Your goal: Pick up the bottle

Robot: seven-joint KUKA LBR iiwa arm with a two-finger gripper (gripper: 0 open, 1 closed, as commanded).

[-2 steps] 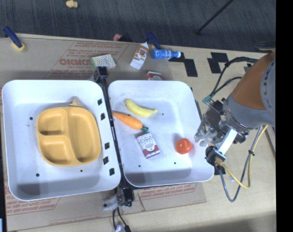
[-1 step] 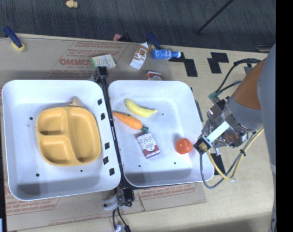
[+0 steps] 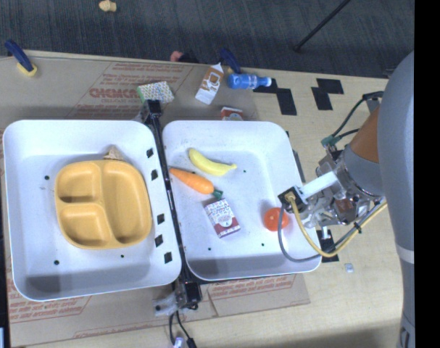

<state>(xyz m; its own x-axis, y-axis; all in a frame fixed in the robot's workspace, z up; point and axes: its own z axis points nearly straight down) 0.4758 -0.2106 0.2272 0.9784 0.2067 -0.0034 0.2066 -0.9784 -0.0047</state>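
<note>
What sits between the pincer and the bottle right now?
In the camera view, the pincer is over the right bin's right edge; the blue bottle lies outside, beyond its far rim. That rim and bare bench lie between.

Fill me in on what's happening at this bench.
A grey arm reaches in from the right; its gripper sits at the right bin's right edge, beside a tomato. The blue bottle it should pick up lies untouched on the bench behind the bins. A banana, carrot and small carton share that bin.
</note>
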